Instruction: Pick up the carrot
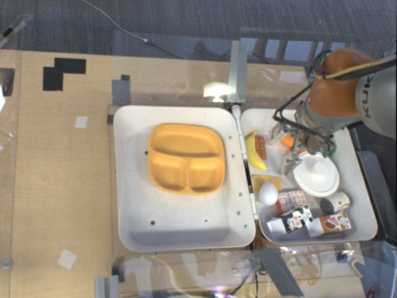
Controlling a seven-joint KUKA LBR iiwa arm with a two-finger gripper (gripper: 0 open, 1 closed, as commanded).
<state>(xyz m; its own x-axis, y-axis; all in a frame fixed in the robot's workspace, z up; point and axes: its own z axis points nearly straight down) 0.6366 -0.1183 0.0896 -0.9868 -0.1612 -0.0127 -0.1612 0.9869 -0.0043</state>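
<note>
The carrot point(286, 141) lies in the right bin point(363, 166), beside the banana point(255, 154); the hand point(296, 148) hovers over it, perhaps touching, its grip unclear; descend straight, avoiding the white bowl point(316, 174).

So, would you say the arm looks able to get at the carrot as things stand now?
Probably yes. The gripper is already down in the right bin, right beside the carrot, a small orange piece. The white bowl and banana sit close, but nothing seems to cover the carrot.
</note>
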